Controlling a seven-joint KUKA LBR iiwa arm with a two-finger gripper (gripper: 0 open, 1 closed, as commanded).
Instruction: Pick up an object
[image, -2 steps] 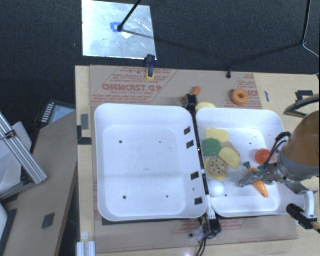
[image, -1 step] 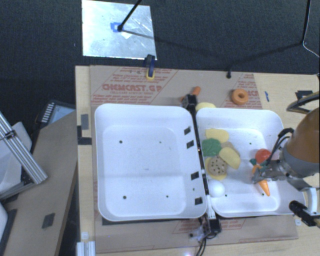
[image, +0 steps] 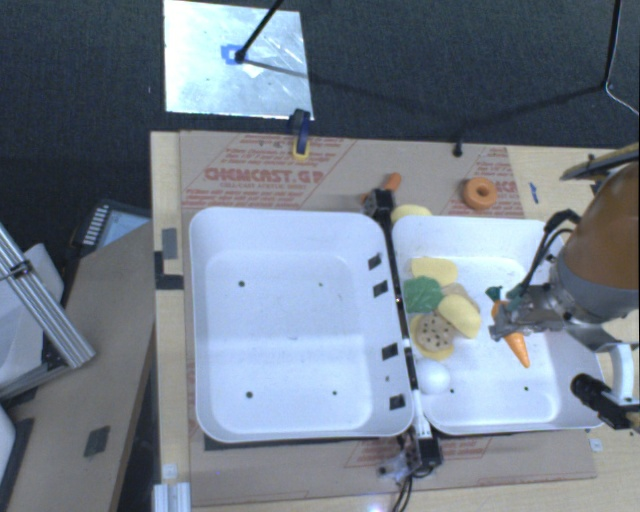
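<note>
The right bin (image: 480, 405) holds a group of toy foods on its left side. These are a yellow piece (image: 434, 269), a green leafy piece (image: 421, 294), a yellow lemon-like piece (image: 460, 314), a speckled cookie (image: 434, 336) and a white egg (image: 433, 377). An orange carrot (image: 517, 349) lies toward the bin's middle right, with its green top (image: 494, 293) pointing to the back. My gripper (image: 508, 318) hangs directly over the carrot's upper half and hides it. Whether it touches the carrot is unclear.
The left bin (image: 290, 320) lies beside the right one, with a black hinge strip (image: 392, 310) between them. Behind the bins, a small doughnut (image: 481, 193), a yellow object (image: 410, 212) and an orange-tipped item (image: 392, 182) rest on the cardboard. The arm's orange body (image: 605, 245) looms over the bin's right edge.
</note>
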